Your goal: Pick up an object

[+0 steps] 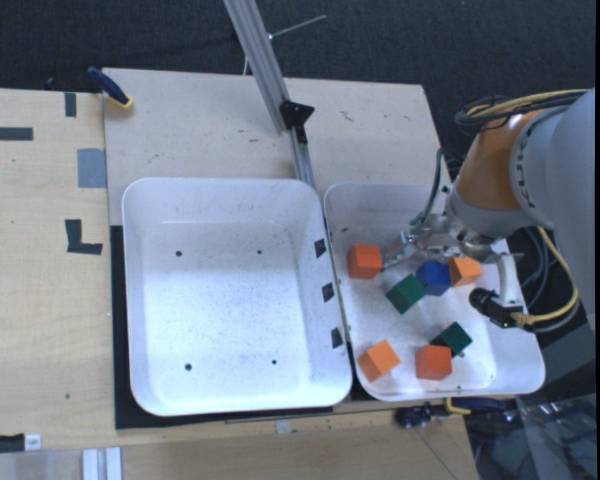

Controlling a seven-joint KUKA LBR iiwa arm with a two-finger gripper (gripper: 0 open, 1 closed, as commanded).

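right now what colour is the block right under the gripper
Blue: the block below the gripper shows clearly in the camera view.

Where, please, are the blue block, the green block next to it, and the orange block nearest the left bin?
blue block [434,276]: camera view, on its top face.
green block [406,293]: camera view, middle of its top.
orange block [364,261]: camera view, centre of its top face.

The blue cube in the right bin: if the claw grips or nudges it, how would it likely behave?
The blue cube looks rigid with flat faces, so it should probably slide, not roll. It sits against the green cube and a small orange cube, so a push would likely shift them too.
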